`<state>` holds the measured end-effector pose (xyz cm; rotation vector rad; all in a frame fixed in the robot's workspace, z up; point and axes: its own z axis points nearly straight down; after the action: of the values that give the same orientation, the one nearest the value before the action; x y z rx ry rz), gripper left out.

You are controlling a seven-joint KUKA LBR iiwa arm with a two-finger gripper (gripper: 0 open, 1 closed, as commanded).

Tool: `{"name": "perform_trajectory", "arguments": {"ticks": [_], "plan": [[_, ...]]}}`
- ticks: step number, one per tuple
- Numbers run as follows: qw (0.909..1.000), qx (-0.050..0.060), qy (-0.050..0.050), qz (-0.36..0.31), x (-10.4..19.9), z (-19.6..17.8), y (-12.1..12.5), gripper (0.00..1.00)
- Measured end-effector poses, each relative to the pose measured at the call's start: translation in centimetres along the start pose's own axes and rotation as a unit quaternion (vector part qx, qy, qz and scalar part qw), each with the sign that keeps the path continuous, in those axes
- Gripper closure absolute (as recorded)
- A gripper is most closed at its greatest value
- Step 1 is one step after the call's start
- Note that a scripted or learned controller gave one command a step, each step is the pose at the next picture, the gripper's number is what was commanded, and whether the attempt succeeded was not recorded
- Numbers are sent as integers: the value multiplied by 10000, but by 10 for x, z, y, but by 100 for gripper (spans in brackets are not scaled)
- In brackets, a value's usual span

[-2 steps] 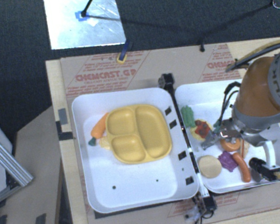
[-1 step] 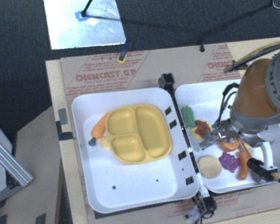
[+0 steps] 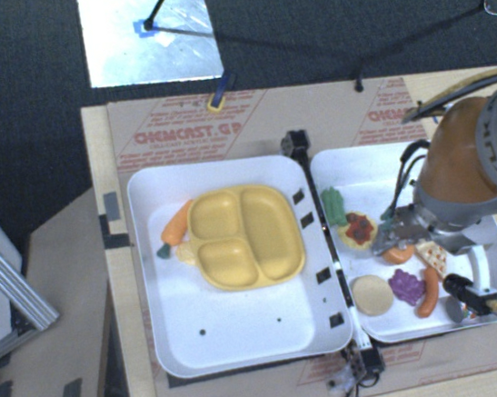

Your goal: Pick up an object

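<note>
Camera view: your gripper [image 3: 392, 239] sits over a pizza slice [image 3: 359, 229]; grip unclear. Green pickle [image 3: 333, 204], grapes [image 3: 407, 285], sausage [image 3: 429, 291] crowd around.

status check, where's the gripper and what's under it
Gripper low in right bin, over orange piece. Pizza slice, purple grapes crowd close.

Left bin [image 3: 172, 341]: yellow divided plate [image 3: 240, 237], carrot [image 3: 176, 223] touching its left edge. Right bin [image 3: 365, 163]: green piece [image 3: 333, 204], pizza [image 3: 359, 228], tan disc [image 3: 371, 295], grapes [image 3: 406, 286], sausage [image 3: 429, 291]. Gripper [image 3: 399, 236] low over the pizza's right side.
</note>
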<state>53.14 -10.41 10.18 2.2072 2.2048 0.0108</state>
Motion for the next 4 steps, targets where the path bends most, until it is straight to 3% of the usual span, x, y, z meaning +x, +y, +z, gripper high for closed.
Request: {"name": "perform_trajectory", "arguments": {"ticks": [1, 2, 3, 4], "plan": [[10000, 69, 47, -23, -3, -64, 1, 100], [10000, 66, 46, -26, -4, -117, 3, 100], [9999, 80, 60, -54, 43, -116, 29, 100], [9999, 70, 57, -49, 79, -133, 70, 100]]}}
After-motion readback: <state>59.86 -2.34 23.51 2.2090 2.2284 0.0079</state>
